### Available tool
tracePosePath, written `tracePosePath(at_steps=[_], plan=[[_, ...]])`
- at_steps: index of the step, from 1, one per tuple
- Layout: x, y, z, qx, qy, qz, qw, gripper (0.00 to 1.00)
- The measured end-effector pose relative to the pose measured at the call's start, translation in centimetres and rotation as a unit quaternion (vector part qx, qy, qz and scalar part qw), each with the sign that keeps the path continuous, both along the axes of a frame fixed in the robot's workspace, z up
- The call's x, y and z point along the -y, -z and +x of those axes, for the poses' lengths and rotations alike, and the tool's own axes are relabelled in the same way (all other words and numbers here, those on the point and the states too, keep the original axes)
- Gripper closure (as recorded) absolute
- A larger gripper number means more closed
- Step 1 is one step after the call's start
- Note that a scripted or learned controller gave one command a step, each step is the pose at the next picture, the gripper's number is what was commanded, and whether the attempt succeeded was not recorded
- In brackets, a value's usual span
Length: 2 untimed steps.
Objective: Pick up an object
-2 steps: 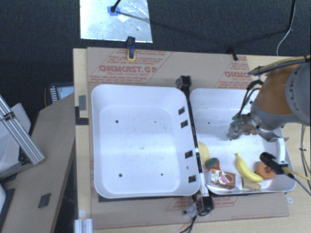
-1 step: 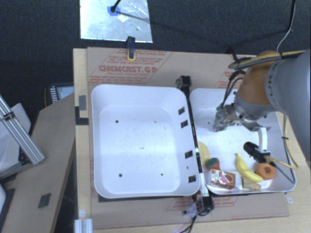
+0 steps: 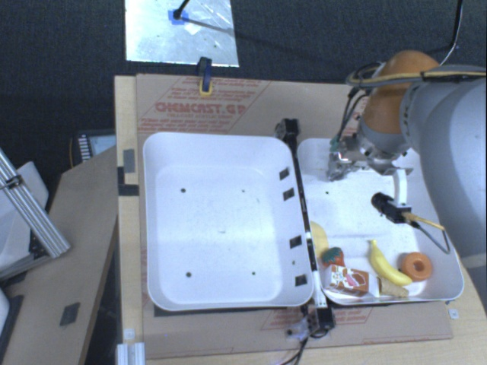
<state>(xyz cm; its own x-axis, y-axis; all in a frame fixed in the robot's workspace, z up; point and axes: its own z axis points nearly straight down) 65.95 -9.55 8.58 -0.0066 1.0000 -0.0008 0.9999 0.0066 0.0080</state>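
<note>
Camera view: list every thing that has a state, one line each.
gripper, over the right bin's far left corner, apart from the toys.
banana, lying flat at the bin's near end.
orange ring, lying flat, just right of the banana.
red-and-white carton, lying flat by the near rim.
red fruit, resting just above the carton.

Diffuse overhead light is washing the frame evenly. The left bin (image 3: 221, 226) and right bin (image 3: 346, 204) are running bright, nearly clipping. Shadows are falling soft and faint along the bin walls. The metal sheet (image 3: 180, 21) at upper left is throwing patchy glare. The arm (image 3: 449, 150) at right is blurring out of focus, and the gripper (image 3: 335, 167) is reading smeared. The whole frame is looking soft and slightly blue.
</note>
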Motion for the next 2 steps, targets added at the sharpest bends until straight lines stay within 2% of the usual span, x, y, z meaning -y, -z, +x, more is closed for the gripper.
tracePosePath(at_steps=[1,2], plan=[[-1.0,0.0,1.0,-0.002,0.0,0.0004,1.0,1.0],[-0.6,-1.8,-6.2,-0.006,0.004,0.0006,1.0,1.0]])
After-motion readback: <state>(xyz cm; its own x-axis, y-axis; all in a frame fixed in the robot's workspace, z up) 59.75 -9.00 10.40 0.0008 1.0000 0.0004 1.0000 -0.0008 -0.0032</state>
